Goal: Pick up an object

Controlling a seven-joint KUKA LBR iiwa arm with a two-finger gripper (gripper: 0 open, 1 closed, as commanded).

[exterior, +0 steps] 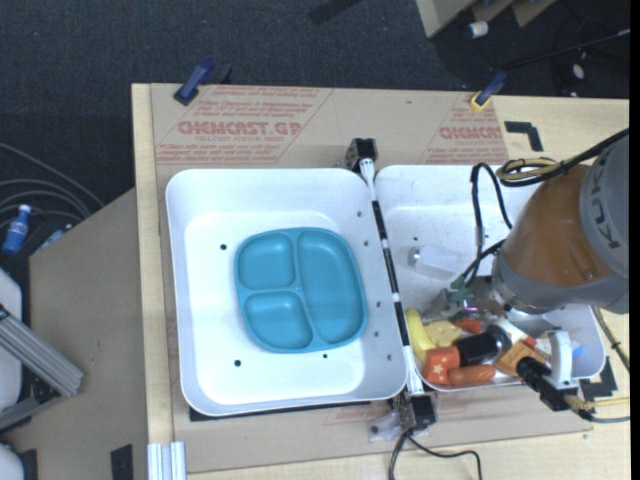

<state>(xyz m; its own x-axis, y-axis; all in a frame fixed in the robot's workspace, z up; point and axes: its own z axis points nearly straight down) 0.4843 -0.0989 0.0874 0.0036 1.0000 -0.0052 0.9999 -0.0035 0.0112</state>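
Arm (pixel 560 238) low over right bin (pixel 430 193), jaws hidden under the wrist so grip state unclear, toy food pile (pixel 455 353) in that bin's near corner, blue divided plate (pixel 299 288) centred in left bin (pixel 200 268)

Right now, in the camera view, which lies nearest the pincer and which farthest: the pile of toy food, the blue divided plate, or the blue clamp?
1. Toy food, right bin, beside the pincer.
2. Blue divided plate, left bin.
3. Blue clamp, bench's far left corner.
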